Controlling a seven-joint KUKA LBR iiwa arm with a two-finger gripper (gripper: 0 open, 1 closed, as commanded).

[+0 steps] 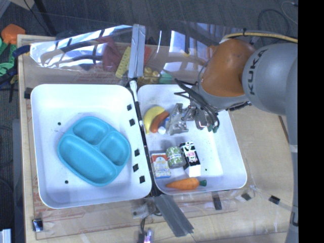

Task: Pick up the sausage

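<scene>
Two shallow white plastic bins are shown side by side on the bench. The left bin [45, 135] holds a blue moulded tray with three compartments [94, 149]. In the right bin [228, 151] the short reddish-brown sausage [160, 120] lies at the upper left, slanted, touching the lower right edge of a yellow banana [152, 114]. The metal two-finger gripper [176, 123] is seen just to the right of the sausage, low over the bin floor; whether it is spread or pressed together cannot be told, and nothing is seen between its tips. Nearer the front wall a small red and white carton [161, 165], a green-topped can [175, 157], a black and white carton [191, 155] and an orange carrot [184, 184] are grouped, well apart from the sausage. The sausage is judged light, smooth and rounded, hence liable to roll or slip; a grip across its middle, clear of the banana, is judged best.
</scene>
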